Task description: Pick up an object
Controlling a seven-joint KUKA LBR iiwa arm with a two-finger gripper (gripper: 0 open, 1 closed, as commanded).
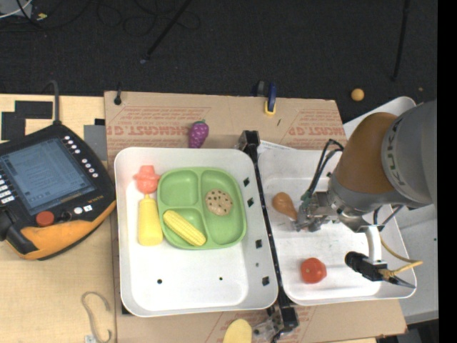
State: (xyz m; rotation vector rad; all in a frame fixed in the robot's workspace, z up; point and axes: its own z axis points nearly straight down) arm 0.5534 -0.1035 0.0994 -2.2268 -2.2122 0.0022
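The likeliest pick is the brown toy drumstick [284, 204] lying in the right bin [330, 250], up near the bin's left wall. It looks like hollow plastic: light, stiff, smooth and rounded, so I'd guess it could squirt out of a pinch. The fat end seems the safer place to take it, across its width, not the narrow tip. The gripper [309, 219] hangs low over the same bin, just beside the drumstick on its right and a shade nearer to me; from here I cannot tell whether it is apart or together, and nothing shows clamped in it. A red toy tomato [313, 270] sits nearer the front rim.
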